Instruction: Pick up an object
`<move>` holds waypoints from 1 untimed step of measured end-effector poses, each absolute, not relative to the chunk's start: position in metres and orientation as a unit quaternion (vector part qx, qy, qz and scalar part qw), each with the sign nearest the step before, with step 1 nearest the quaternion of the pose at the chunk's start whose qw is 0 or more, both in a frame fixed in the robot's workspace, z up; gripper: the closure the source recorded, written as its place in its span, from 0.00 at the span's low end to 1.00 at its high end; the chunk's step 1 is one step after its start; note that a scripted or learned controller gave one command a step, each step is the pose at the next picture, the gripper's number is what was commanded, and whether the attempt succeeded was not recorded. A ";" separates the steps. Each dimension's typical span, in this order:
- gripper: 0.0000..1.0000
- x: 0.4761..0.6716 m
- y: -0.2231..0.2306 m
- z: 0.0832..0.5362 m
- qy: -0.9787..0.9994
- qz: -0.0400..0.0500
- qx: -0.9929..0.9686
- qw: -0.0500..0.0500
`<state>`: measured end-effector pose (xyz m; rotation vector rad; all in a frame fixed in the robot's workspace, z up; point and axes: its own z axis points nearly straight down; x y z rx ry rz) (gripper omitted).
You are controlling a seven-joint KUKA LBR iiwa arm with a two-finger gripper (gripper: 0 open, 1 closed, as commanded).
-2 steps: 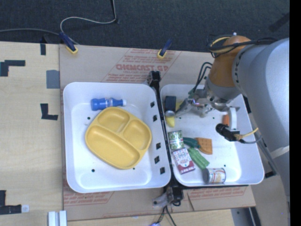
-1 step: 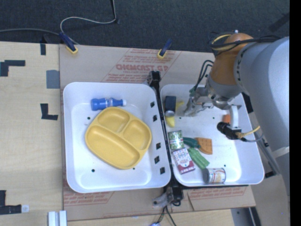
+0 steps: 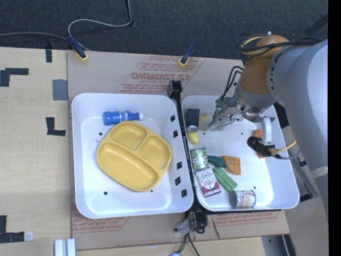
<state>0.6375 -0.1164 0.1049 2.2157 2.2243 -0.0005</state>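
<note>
Camera view places the gripper (image 3: 217, 119) low in the upper-left part of the right bin (image 3: 282, 188), close to a small black block (image 3: 192, 115) and a yellow piece (image 3: 193, 137) that lie against the divider side. Finger state: cannot tell from this angle; nothing is visibly held.

Candidate objects, all in the right bin:
1. Black block: appears rigid and light. Judged the nearest target. Take hold across its 2 short sides; the bin wall just beside it limits finger clearance on that side.
2. Yellow piece: small and rounded, likely smooth and prone to rolling. Grip across its widest part.
3. Green-labelled can (image 3: 198, 158): stiff, probably light, curved and slippery. Grip across the diameter.
4. Red and white carton (image 3: 206, 182): flat, thin walls, may crush under high force. It touches the green item (image 3: 224, 177), so a clean grasp is unlikely.
5. Orange flat piece (image 3: 232, 165): lies low on the bin floor; hard to get the fingers under.
6. Small tin (image 3: 244, 199) near the front wall: on its side, likely to roll.

Left bin (image 3: 85, 196) holds a yellow divided plate (image 3: 134, 156) and a blue bottle (image 3: 120, 117). The plate is wide and shallow; only its rim offers a hold.
</note>
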 end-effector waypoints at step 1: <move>0.00 0.637 -0.116 0.105 0.708 0.000 0.706 0.001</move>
